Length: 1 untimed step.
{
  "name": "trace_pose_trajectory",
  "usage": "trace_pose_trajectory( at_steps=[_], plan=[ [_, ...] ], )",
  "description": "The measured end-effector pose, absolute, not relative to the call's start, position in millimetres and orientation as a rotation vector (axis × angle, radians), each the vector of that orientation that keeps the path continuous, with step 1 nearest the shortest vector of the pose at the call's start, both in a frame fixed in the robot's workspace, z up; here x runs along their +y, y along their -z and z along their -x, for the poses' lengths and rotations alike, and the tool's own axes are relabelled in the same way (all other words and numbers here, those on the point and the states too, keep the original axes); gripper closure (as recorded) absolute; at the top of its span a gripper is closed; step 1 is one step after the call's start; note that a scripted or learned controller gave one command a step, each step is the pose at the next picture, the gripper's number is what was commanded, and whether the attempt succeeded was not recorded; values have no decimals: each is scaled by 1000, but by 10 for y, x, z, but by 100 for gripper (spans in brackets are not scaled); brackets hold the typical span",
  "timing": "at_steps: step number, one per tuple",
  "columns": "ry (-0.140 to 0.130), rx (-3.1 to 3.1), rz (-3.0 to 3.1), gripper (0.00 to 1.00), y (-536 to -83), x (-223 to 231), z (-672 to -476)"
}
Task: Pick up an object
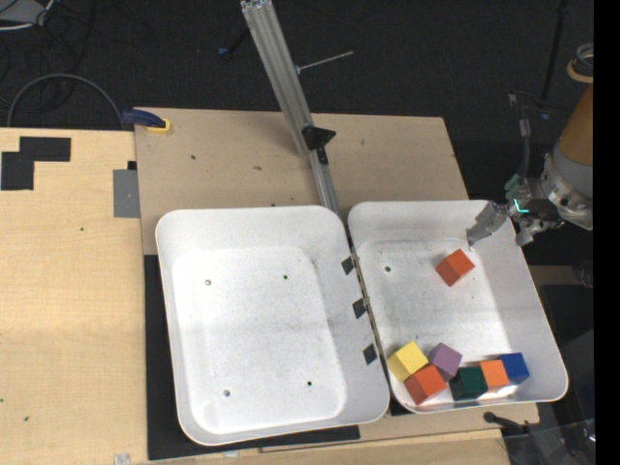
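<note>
The bench [291, 153] fills the centre of the frame and carries two shallow white bins side by side. The left bin [194, 235] occupies the lower middle of the frame. The right bin [542, 318] sits at lower right and contains all the blocks in view. A metal rail [286, 85] slants from the upper middle of the frame down toward the gap between the bins. The arm [581, 163] enters at the right edge, with the gripper [504, 216] positioned over the upper right corner of the right bin. One grey finger [482, 227] points down and to the left toward the bin floor. The gripper state cannot be determined from this view, and no block is visible between its parts. The orange block [454, 266] lies alone on the bin floor, near the finger tip but apart from it, below and to its left. The other blocks are grouped at the bottom edge of the right bin, well apart from the gripper: a yellow block [409, 358], a purple block [446, 358], a red block [424, 384], a green block [469, 383], a second orange block [495, 372] and a blue block [514, 366]. Task status, as judged: the pick is not yet done, since every block rests on the bin floor. Remaining steps are to close on a block, most likely the lone orange one, and lift it clear.
</note>
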State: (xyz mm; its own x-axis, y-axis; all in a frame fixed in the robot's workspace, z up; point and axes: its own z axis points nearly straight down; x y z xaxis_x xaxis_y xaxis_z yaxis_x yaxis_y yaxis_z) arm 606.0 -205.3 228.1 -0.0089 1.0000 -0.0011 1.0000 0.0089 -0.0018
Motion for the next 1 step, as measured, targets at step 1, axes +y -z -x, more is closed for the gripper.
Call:
trace_pose_trajectory(
  at_steps=[1],
  plan=[
    [-3,-2232,2210,0,-2280,-2052,-6060]
  ],
)
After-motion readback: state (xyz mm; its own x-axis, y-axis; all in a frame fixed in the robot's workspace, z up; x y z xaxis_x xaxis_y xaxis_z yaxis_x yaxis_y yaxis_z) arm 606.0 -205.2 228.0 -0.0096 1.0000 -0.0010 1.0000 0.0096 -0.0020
